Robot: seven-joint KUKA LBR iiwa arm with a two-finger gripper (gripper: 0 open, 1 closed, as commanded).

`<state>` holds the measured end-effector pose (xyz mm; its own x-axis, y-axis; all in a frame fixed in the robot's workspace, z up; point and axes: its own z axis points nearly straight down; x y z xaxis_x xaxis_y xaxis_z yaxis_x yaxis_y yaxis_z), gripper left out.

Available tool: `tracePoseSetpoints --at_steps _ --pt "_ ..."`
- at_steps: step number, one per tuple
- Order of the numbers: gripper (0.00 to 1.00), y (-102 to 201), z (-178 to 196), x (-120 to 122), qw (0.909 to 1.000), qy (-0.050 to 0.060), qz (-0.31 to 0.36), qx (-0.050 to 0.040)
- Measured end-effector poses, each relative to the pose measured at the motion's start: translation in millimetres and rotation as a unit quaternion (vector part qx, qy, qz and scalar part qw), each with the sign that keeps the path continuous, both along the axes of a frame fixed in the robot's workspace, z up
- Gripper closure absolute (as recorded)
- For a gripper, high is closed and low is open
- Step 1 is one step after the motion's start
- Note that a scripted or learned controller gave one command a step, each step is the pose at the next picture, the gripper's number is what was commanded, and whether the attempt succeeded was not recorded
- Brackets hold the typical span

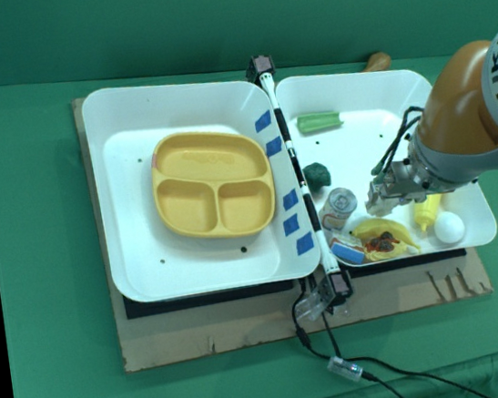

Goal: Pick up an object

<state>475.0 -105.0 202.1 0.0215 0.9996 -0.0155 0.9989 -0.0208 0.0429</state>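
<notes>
Gripper (386,193): low in the right white bin (372,93), just above the yellow banana-shaped toy (385,237)
Fingers: cannot tell whether apart or together
Left bin (118,120): yellow sectioned plastic tray (213,184)

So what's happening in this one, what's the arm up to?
The grey and orange arm reaches into the right bin from the right, with its gripper low over the clutter near the front: a can, a yellow plate of toy food, a yellow bottle and an egg. Nothing is visibly held. A green vegetable and a dark green piece lie further back. The left bin holds a yellow divided tray.
</notes>
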Motion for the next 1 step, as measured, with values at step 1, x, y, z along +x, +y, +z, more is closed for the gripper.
tracePoseSetpoints --at_steps 1 --pt "0.0 0.1 0.0 0.0 1.0 0.0 0.0 0.0002"
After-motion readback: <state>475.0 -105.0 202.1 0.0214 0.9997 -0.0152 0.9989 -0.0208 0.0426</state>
